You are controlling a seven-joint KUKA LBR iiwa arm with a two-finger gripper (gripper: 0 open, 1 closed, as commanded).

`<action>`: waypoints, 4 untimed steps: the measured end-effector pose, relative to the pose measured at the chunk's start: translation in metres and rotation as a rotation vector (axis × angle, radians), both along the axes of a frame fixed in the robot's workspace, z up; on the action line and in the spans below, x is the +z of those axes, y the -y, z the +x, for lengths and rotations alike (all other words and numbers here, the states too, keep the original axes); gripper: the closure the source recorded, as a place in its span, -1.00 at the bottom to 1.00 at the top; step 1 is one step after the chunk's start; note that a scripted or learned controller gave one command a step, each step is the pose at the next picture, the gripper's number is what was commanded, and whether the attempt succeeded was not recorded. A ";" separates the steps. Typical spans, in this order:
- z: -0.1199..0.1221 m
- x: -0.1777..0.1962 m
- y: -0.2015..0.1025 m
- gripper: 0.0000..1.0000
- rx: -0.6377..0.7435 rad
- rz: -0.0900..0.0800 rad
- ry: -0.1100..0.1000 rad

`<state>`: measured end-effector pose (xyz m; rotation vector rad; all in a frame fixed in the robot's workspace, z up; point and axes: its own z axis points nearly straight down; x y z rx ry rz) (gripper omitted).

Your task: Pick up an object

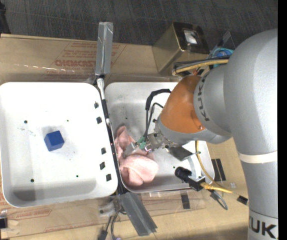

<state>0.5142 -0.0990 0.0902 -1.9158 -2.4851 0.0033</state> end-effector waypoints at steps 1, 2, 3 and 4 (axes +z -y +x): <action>0.000 0.007 0.000 1.00 0.002 0.002 -0.007; 0.000 0.007 0.000 -1.00 0.003 0.001 -0.007; 0.000 0.013 0.000 1.00 0.004 0.002 -0.014; 0.000 0.013 0.000 -1.00 0.004 0.001 -0.014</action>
